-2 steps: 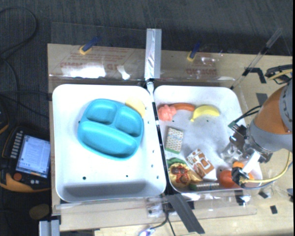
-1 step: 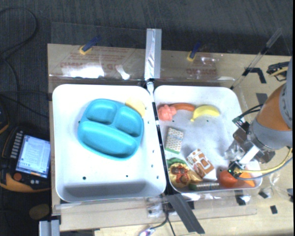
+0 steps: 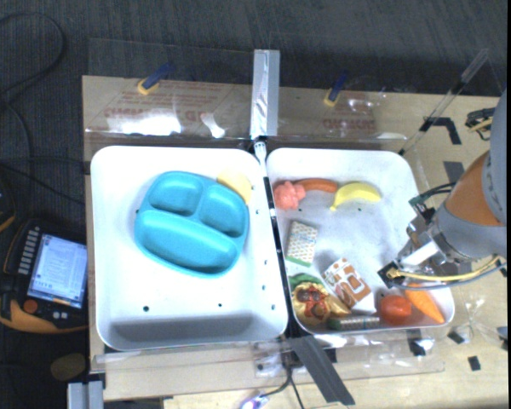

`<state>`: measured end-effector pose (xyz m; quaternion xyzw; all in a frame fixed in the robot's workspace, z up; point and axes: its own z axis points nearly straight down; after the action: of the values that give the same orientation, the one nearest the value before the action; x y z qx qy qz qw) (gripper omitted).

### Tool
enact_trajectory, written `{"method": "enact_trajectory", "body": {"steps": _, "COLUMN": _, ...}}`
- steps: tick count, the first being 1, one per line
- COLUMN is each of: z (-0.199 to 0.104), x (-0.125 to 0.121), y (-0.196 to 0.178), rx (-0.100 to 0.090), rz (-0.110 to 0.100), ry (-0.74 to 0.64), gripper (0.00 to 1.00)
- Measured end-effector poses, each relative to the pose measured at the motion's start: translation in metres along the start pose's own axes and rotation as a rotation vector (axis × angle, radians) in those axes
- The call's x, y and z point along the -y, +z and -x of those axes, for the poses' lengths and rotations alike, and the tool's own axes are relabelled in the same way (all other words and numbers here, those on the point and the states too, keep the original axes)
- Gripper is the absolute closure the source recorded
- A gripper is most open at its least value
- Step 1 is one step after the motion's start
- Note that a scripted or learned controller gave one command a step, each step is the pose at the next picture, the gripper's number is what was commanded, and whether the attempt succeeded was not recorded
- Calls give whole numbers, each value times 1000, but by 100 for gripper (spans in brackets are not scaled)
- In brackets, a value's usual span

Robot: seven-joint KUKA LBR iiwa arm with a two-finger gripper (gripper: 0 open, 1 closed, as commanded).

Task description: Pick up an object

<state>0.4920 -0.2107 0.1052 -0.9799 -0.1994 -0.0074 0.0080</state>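
The right bin [image 3: 383, 162] holds several toy foods: a yellow banana [image 3: 356, 194], an orange sausage [image 3: 317, 186], a pink lump [image 3: 288, 195], a checkered card [image 3: 302, 242], an orange-white box [image 3: 347, 281], a pizza slice [image 3: 311, 300], a red tomato [image 3: 395, 308] and an orange carrot [image 3: 427, 303]. My gripper [image 3: 393, 273] hangs low over the bin's right side, just above the tomato and carrot. I see nothing between its fingers.
The left bin [image 3: 119, 313] holds a blue divided plate [image 3: 192, 221] with a yellow piece [image 3: 235, 184] at its upper right edge. A metal divider [image 3: 265, 92] stands behind the bins. A handheld pendant [image 3: 43, 275] lies off the bench at left.
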Motion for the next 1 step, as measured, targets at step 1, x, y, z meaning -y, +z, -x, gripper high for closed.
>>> {"method": "enact_trajectory", "body": {"steps": 1, "z": 12, "x": -7, "y": -1, "rx": 20, "rz": 11, "ry": 196, "gripper": 100}}
